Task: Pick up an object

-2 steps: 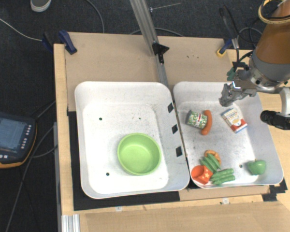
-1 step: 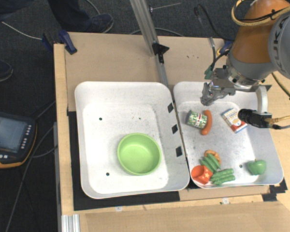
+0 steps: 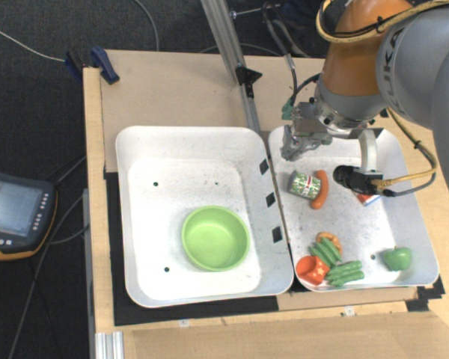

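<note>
Can is lying on its side in the right bin, just below the fingers and a little to their right, touching a carrot. Whether the fingers are gaping or closed, I cannot tell; nothing visible between them.

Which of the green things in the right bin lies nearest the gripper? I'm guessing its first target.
The green-labelled can, lying just below the gripper. The green beans and the green pepper sit far off at the bin's near edge.
</note>
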Motion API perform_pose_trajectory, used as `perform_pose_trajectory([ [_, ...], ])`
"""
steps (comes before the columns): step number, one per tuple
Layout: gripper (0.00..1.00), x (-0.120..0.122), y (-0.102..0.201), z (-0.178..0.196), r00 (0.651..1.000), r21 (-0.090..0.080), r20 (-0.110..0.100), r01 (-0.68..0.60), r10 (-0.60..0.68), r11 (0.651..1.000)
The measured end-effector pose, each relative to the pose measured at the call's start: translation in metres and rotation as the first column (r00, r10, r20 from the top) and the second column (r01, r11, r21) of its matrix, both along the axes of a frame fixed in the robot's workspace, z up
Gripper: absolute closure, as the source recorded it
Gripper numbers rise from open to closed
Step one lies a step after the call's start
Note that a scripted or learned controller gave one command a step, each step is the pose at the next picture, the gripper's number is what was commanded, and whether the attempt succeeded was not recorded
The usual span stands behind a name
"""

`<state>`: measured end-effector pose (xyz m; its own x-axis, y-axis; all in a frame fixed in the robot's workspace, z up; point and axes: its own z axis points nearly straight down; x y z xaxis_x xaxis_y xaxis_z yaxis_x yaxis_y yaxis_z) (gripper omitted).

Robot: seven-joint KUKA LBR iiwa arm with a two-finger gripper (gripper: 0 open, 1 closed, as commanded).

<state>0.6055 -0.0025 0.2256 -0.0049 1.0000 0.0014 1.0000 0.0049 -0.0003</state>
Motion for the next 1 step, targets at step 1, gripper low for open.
perform_pose_trajectory([
  [1,1.0,0.0198,0.0474,-0.0056,1.0,0.0,0.0,0.001,-0.001,1.0],
])
